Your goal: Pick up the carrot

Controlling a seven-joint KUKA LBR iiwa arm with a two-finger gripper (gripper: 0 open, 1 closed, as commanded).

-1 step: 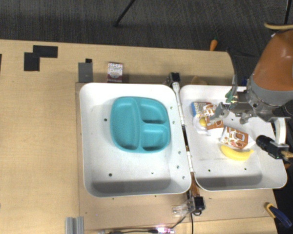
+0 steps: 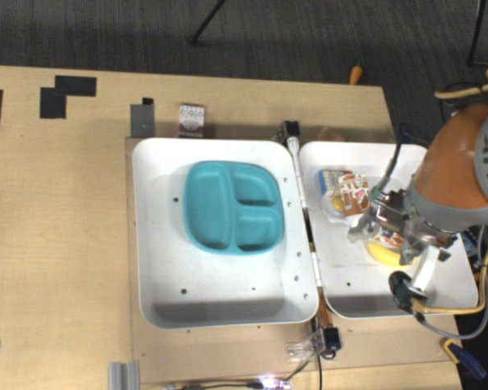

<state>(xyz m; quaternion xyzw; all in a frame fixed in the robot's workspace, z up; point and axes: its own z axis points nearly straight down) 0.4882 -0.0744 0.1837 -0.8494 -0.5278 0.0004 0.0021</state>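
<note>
2 white bins on the bench: the left bin (image 2: 154, 299) carries a teal divided tray (image 2: 232, 205), the right bin (image 2: 342, 295) has the arm (image 2: 459, 169) over it. Below the wrist, the gripper (image 2: 384, 227) hangs low among a printed packet (image 2: 346, 189) and something yellow (image 2: 381, 253). Carrot? Can't pick it out; it may sit under the wrist. Gripper state: can't tell. No lift yet by my reckoning; grasp and raise remain.
</note>
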